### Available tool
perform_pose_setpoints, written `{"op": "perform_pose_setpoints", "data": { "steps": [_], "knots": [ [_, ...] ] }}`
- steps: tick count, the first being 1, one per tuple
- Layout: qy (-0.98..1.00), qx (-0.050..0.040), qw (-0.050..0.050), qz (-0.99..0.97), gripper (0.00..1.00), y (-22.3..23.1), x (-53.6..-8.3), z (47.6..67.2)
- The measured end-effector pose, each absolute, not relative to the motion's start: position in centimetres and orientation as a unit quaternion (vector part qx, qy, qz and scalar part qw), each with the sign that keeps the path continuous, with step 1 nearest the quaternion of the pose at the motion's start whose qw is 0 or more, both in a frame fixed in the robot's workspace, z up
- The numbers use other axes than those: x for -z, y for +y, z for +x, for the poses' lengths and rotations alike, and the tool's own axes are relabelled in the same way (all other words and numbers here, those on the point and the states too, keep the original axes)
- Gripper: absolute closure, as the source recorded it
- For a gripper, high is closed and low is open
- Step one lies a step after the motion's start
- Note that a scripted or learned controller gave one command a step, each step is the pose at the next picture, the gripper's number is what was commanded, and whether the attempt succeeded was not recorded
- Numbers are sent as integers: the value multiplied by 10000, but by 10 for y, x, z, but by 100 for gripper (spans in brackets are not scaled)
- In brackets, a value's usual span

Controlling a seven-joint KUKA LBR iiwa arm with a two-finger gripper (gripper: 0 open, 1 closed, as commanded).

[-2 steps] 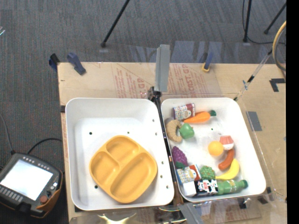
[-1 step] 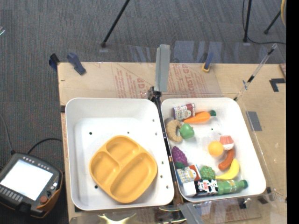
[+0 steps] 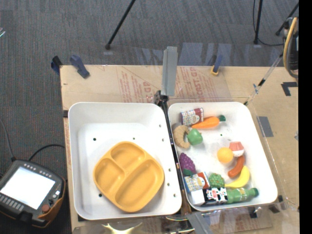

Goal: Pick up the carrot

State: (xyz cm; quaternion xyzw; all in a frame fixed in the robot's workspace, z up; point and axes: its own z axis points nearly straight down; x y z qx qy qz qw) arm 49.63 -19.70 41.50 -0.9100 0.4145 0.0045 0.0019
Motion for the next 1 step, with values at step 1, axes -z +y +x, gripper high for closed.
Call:
{"op": "perform_pose_setpoints", "data": {
  "steps": [1],
  "knots": [
    [3417,-13,24,-9398,100,-204,-458,517]
  ]
}}
